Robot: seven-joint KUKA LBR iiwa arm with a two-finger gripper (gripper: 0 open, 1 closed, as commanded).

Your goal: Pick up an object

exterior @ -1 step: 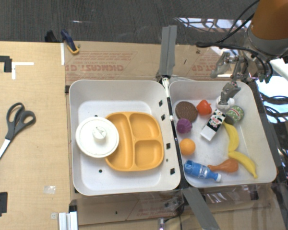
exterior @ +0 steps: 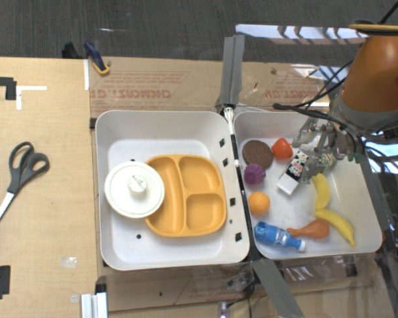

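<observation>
My gripper (exterior: 316, 156) hangs over the back right part of the right bin (exterior: 370, 207), under the orange-banded wrist. Just left of it and lower lies a white and black carton (exterior: 292, 171), and a yellow banana piece (exterior: 322, 191) sits right below it. Nothing is visibly held. Other items in this bin are a brown disc (exterior: 257, 152), a red-orange tomato (exterior: 282, 148), a purple ball (exterior: 254, 173), an orange ball (exterior: 259, 203), a blue bottle (exterior: 277, 236), an orange drumstick (exterior: 311, 229) and a second banana (exterior: 339, 224).
The left bin (exterior: 113, 244) holds a yellow divided plate (exterior: 189, 197) with a white round lid (exterior: 134, 189) at its left edge. Scissors (exterior: 16, 174) lie on the bench at far left. Flattened cardboard (exterior: 152, 88) lies behind the bins.
</observation>
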